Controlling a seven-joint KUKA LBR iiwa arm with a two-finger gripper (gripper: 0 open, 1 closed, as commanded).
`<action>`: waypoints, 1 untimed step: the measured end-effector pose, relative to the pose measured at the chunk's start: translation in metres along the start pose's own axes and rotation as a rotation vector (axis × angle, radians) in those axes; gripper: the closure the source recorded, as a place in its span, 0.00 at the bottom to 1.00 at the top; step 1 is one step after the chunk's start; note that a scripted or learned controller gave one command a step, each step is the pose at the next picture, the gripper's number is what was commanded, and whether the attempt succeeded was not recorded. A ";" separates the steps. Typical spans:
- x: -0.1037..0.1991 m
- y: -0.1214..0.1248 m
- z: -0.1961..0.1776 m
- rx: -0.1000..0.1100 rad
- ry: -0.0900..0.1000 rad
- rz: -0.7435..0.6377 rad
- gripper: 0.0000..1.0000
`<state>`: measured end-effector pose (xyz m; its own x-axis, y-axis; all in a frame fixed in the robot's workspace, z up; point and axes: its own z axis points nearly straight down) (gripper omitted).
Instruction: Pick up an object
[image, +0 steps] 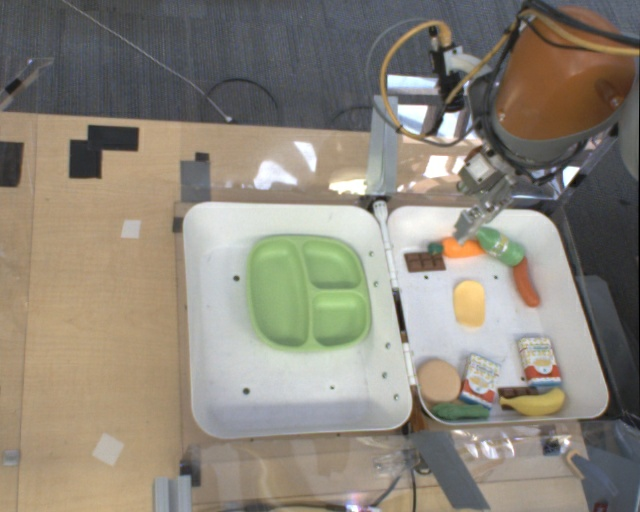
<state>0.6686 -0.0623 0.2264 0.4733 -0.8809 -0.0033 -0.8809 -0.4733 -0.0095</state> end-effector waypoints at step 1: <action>0.004 0.039 0.058 -0.009 -0.003 -0.193 1.00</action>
